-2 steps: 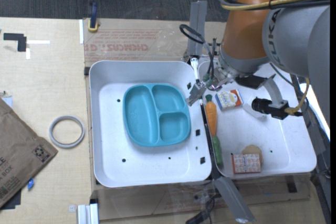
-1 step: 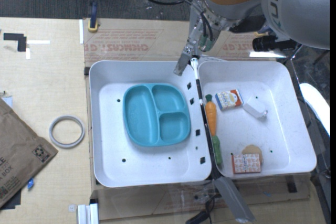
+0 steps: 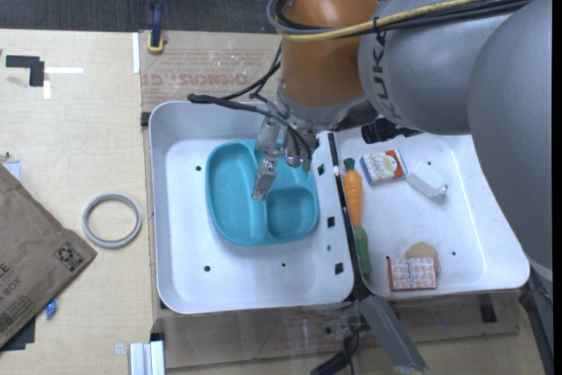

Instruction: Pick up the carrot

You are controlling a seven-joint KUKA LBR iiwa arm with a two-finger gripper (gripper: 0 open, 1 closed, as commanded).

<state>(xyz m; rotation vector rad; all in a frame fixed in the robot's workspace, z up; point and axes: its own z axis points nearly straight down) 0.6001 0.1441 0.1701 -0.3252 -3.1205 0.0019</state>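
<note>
The carrot point(image 3: 353, 194) is orange with a green top and lies lengthwise along the left wall of the right bin point(image 3: 465, 272). My gripper point(image 3: 277, 171) hangs over the left bin point(image 3: 180, 215), above a blue two-compartment dish point(image 3: 237, 189). It is open, with nothing between its fingers. One grey finger point(image 3: 262, 182) points down over the dish's middle. The carrot lies to the gripper's right, across the wall between the bins, apart from it.
In the right bin lie a small printed carton point(image 3: 382, 166), a white block point(image 3: 427, 183) and a red-and-white packet point(image 3: 413, 273). A roll of tape point(image 3: 111, 218) and a brown paper bag point(image 3: 26, 259) lie on the bench to the left. The arm's body overhangs the right bin's far side.
</note>
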